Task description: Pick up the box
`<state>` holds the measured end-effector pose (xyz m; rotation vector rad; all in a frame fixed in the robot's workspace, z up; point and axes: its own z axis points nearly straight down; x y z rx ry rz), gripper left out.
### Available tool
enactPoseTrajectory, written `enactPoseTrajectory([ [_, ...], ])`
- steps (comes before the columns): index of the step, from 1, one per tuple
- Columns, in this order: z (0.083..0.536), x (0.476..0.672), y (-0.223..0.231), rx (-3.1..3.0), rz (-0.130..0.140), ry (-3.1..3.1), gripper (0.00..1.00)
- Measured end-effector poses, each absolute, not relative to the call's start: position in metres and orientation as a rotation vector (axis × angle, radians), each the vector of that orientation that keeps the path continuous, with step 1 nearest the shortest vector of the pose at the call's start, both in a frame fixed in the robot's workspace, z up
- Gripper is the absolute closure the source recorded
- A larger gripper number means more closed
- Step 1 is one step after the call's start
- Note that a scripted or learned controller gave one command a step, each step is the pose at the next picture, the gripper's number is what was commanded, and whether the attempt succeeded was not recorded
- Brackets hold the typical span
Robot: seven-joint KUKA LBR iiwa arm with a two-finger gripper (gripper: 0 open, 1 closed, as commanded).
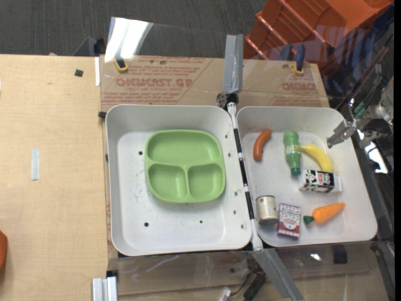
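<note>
Two boxes lie in the right bin (pixel 366 227). A black-and-white carton (pixel 320 180) rests on its side near the middle right. A small red box (pixel 289 221) lies flat near the front wall. My gripper (pixel 348 130) hangs over the bin's far right rim, above and to the right of the carton, apart from both boxes. It holds nothing that I can see.
The right bin also holds a yellow banana (pixel 317 156) just behind the carton, a green bottle (pixel 292 151), a red sausage (pixel 261 143), a tin can (pixel 267 207) and a carrot (pixel 326 213). A green divided plate (pixel 185 165) lies in the left bin (pixel 122 218).
</note>
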<state>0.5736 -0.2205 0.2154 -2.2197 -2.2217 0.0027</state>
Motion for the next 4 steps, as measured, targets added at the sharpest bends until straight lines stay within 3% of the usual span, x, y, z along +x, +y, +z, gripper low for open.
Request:
enactPoseTrajectory([
  [1, 0.138, 0.588, -0.161, -2.237, 0.003, -2.205, 0.0],
  [2, 0.091, 0.569, -0.179, -2.242, -0.002, -2.195, 0.0],
  [3, 0.091, 0.623, -0.184, -2.029, 0.0, -2.391, 0.0],
  [4, 0.091, 0.516, -0.164, -1.986, 0.001, -2.433, 0.0],
])
